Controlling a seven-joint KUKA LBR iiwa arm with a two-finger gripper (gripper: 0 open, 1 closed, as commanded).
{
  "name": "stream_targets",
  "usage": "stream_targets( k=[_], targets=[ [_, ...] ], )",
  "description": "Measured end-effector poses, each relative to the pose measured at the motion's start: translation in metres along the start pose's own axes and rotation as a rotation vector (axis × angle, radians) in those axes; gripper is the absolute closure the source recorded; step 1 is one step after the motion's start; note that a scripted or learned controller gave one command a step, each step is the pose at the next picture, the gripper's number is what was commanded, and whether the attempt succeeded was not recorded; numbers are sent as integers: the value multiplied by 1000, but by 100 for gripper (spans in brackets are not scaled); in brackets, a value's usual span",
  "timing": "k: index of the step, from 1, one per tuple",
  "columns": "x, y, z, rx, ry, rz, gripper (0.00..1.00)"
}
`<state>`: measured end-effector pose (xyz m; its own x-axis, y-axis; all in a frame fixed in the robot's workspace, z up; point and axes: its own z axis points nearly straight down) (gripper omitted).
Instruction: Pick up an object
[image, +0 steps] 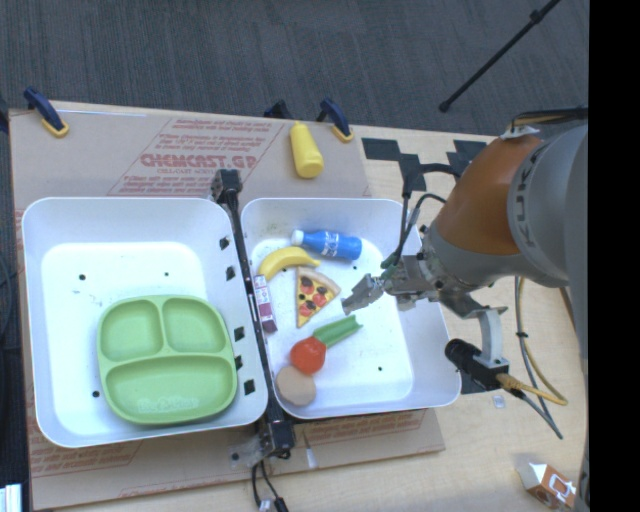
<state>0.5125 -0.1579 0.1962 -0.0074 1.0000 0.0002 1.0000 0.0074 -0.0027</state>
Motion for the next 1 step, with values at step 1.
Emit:
stream_targets(
  k=[1],
  targets=[
    [-53, -37, 105, 2, 0, 1, 0]
  ],
)
